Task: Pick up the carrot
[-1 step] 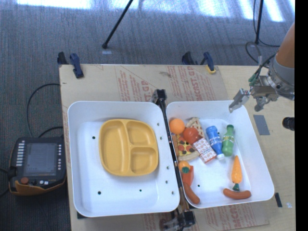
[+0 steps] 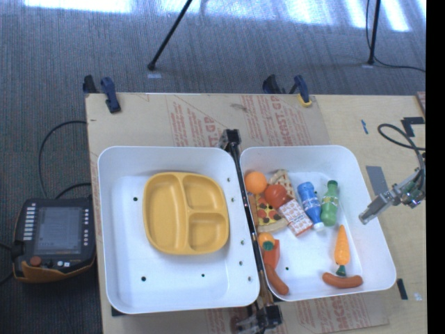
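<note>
Currently the carrot (image 2: 341,245) lies in the right-hand white bin (image 2: 356,160), near that bin's right wall and toward its near edge, with its orange body running roughly front to back and its green top pointing toward the far side. Just in front of the carrot lies a sausage (image 2: 341,280), set crosswise, close to the carrot's tip but whether the two touch cannot be told. Beyond the carrot's green top stand a green bottle (image 2: 329,203) and, just beside it on the left, a blue bottle (image 2: 309,202). A small red-and-white packet (image 2: 296,217) lies left of the blue bottle. Further left, against the wall shared with the other bin, are an orange (image 2: 255,181), a tomato (image 2: 274,195), a pizza slice (image 2: 263,213), and, nearer the front, a red pepper (image 2: 270,252) with a second sausage (image 2: 277,282) at its near end. The left-hand white bin (image 2: 115,179) holds a yellow divided plate (image 2: 185,211) with three compartments. The hand (image 2: 370,213) is at the right edge of the view, outside the right bin and above the worktop (image 2: 174,117), well apart from the carrot; whether it is spread or pressed together cannot be told. A teach pendant (image 2: 54,239) rests on the floor left of the worktop.
</note>
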`<state>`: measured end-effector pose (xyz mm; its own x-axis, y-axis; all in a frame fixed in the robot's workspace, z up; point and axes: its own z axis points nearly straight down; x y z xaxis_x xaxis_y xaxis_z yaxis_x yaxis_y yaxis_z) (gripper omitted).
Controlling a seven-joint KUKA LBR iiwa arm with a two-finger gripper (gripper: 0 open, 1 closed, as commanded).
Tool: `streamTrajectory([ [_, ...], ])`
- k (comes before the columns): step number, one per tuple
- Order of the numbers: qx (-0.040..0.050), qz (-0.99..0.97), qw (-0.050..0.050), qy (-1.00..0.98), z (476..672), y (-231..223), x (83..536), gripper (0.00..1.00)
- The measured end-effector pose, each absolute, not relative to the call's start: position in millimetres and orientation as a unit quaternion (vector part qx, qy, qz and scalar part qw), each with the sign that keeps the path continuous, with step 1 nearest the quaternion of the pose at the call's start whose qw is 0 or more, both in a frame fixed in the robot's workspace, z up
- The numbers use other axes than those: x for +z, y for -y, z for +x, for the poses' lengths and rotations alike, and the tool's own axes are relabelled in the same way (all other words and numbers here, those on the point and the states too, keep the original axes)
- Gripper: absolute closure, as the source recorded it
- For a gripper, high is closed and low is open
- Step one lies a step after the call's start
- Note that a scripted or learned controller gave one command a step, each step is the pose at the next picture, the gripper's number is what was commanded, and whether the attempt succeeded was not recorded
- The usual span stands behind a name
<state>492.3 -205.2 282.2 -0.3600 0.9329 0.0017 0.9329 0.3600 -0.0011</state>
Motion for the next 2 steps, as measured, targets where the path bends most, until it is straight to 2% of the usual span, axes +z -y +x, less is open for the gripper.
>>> streamTrajectory([
  [1, 0.0004, -0.609, 0.003, 0.793, 519.3, 194.0, 110.3, 0.0],
  [2, -0.0005, -0.611, 0.002, 0.792, 520.5, 194.7, 121.5, 1.0],
])
